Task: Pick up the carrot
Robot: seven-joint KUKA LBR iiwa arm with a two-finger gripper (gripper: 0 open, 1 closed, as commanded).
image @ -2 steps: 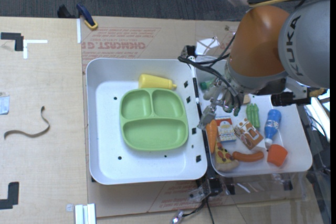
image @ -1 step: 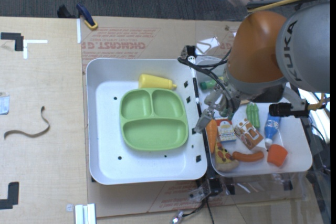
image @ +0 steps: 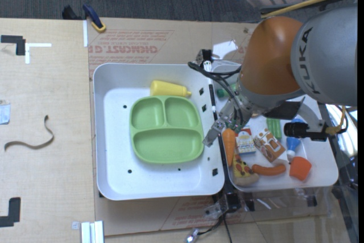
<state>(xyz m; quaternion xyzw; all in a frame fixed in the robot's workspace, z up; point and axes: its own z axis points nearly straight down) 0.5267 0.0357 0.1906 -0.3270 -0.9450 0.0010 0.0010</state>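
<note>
One gripper (image: 219, 129) hangs above one carrot (image: 228, 145); whether its fingers are apart cannot be told. One green plate (image: 166, 129), one yellow bottle (image: 169, 88), two bins (image: 108, 139)

Carrot (image: 228, 144): orange. Divided plate (image: 166, 130): light green. Left bin (image: 114, 139): white. Bottle (image: 169, 88): yellow. Sausage (image: 269, 169): reddish-brown. Cup (image: 300, 168): orange. Arm (image: 318, 60): grey with an orange band. Surface (image: 40, 173): pale wood grain.
</note>
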